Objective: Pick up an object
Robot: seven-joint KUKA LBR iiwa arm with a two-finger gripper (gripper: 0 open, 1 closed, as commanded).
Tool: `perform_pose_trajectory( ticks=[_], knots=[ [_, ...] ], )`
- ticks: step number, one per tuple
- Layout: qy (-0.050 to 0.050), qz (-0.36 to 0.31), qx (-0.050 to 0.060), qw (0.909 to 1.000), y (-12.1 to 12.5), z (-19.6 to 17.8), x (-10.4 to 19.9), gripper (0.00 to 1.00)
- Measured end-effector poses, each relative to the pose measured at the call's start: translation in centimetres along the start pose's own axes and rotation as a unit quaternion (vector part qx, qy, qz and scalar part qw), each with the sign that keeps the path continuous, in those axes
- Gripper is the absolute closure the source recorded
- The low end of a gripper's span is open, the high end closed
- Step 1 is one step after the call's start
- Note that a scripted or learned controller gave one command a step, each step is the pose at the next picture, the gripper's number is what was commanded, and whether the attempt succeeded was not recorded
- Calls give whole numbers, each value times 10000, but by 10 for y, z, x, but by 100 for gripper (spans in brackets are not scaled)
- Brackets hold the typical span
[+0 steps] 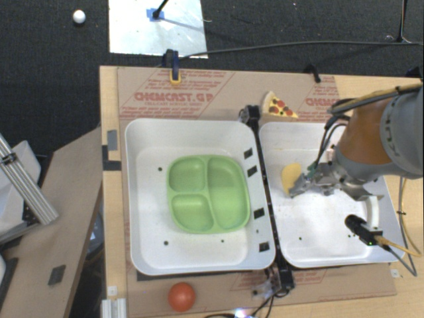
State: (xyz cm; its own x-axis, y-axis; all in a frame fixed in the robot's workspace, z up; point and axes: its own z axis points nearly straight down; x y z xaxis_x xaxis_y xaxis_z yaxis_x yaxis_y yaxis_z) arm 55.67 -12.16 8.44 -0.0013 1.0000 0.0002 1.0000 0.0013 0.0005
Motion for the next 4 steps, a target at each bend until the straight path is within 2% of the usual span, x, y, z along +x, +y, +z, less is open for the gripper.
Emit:
perform_pose_trajectory(
  ticks=[1, 2, 4],
  knots=[
    [-1, -3, -15, 10000, 1, -11, 0, 100],
    [-5, 9, -16, 10000, -4, -59, -7, 100],
    [-10, -16, -42, 10000, -2, -187, -9, 100]
  ],
)
